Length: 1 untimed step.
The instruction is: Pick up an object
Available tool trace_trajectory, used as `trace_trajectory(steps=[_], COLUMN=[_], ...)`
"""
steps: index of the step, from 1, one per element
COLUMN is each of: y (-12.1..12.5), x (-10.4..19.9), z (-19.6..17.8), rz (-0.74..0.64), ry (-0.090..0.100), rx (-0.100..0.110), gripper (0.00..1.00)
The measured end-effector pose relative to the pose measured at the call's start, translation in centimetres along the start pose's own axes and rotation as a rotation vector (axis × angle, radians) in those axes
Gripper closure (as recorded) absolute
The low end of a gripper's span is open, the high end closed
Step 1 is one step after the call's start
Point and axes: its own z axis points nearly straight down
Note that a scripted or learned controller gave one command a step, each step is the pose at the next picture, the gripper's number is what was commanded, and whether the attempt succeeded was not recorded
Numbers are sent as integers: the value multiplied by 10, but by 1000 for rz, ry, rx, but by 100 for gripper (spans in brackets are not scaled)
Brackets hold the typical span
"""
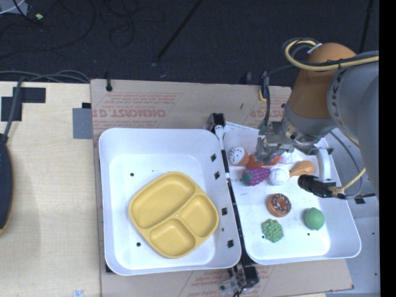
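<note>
1. grey and orange, the kuka arm (322, 98) reaches in from the right, its tool (270, 152) low over the far end of the right bin (337, 243), just above a cluster of small toy foods.
2. whether the tool is open or closed cannot be told from this slant, and nothing can be seen held in it.
3. beneath and beside the tool lie a purple grape bunch (255, 176), a white ball-like piece (279, 176), an orange-red piece (253, 161) and a white speckled egg-like toy (235, 156), touching or nearly so.
4. farther toward the near edge, well apart from each other, sit a chocolate doughnut (279, 205), a green lime-like ball (314, 218) and a green broccoli-like toy (271, 230).
5. the left bin (117, 159) holds a yellow divided plate (174, 214).
6. the toys look light, stiff plastic; the round ones are likely to slip or roll, so a grip across the knobbly grape bunch's narrow middle seems the safer choice.
7. crowding in the cluster could make the tool nudge neighbours aside.
</note>
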Motion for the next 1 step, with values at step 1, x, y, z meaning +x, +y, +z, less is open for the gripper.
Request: trace_trajectory(steps=[1], y=[-43], x=[30], z=[-129], rz=[-5], ry=[5], rx=[-7], gripper=[100])
